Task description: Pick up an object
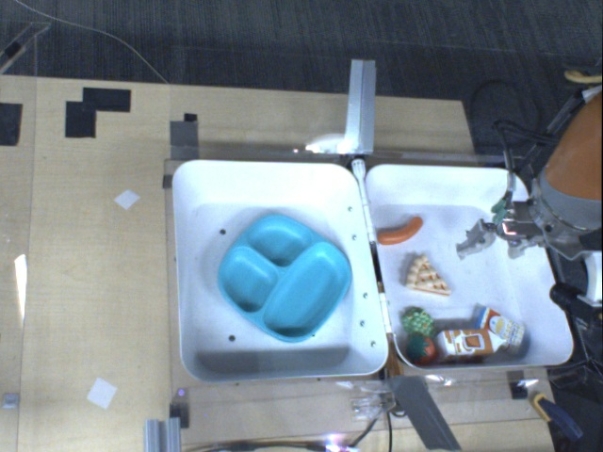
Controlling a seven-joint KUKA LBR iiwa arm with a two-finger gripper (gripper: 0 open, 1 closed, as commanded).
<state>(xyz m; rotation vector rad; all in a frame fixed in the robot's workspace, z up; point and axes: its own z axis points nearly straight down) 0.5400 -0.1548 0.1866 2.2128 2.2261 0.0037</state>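
I see my end effector [476,238] hovering, grip state unclear, near the sausage [399,231], which looks light, smooth, maybe slippery; I'd pinch its middle crosswise.

I see a sky-blue divided plate [285,277] in the left white bin [193,252]. On my right: an orange-red sausage [399,231], a tan waffle-patterned wedge [427,277], and green broccoli [417,322].
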